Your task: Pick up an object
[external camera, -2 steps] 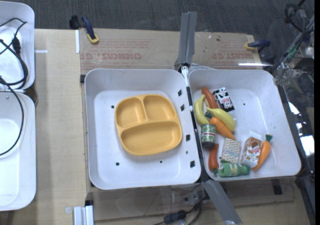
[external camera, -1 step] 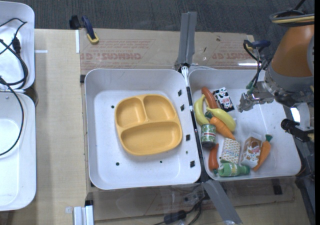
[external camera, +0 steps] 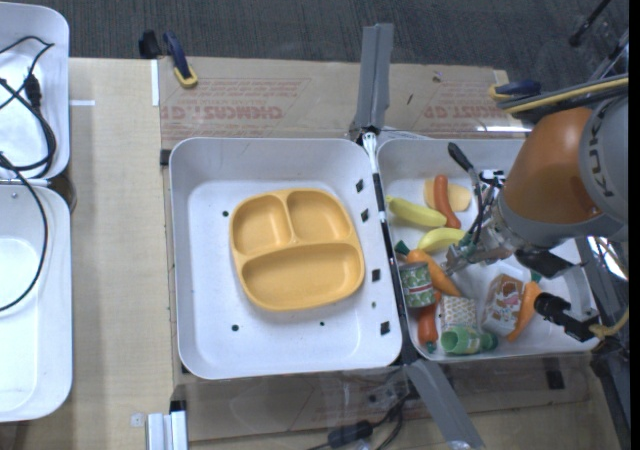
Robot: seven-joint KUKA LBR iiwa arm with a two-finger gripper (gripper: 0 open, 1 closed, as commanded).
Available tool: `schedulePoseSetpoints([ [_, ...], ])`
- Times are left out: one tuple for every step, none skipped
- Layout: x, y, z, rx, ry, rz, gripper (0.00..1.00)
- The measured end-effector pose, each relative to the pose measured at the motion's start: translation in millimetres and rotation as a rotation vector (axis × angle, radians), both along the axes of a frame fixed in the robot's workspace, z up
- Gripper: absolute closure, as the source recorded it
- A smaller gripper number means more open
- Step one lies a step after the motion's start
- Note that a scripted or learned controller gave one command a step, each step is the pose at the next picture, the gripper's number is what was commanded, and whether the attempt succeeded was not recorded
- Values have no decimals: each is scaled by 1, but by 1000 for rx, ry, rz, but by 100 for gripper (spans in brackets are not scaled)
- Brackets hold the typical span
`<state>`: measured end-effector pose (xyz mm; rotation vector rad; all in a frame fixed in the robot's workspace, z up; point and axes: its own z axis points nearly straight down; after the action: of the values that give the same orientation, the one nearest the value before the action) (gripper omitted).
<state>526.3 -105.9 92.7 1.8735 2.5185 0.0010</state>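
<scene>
Nearest my camera, along the lower edge of the right bin (external camera: 560,343), I see a green bottle (external camera: 462,341) lying on its side, with a checked packet (external camera: 458,314) just above it and a red piece (external camera: 428,328) to its left. My gripper (external camera: 468,256) hangs low over the middle of this bin, at the end of the grey arm (external camera: 548,181) with its wide orange band. I cannot tell from this slanted view whether it is open or closed, and I see nothing clearly held.

Just beside the gripper's tip, on its upper left, lies a yellow banana (external camera: 441,237); a second banana (external camera: 416,211) sits a little farther up, near the bin wall. Directly left and below the tip I see an orange carrot (external camera: 438,275) touching a small green-labelled can (external camera: 416,284). Up near the back, a pale round fruit (external camera: 458,197) and a red-orange stick (external camera: 442,197) rest together. To the right of the gripper, partly under the arm, lies a white pouch (external camera: 503,302) with an orange piece (external camera: 524,310) beside it.

Things are crowded close around the tip, touching or overlapping one another.

Across the divider, the left bin (external camera: 200,268) holds a yellow divided plate (external camera: 297,248), lying flat and well apart from the gripper.
</scene>
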Motion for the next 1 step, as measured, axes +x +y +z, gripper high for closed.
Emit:
schedulePoseSetpoints([
  [47,-17,-1,1,3,-45,0],
])
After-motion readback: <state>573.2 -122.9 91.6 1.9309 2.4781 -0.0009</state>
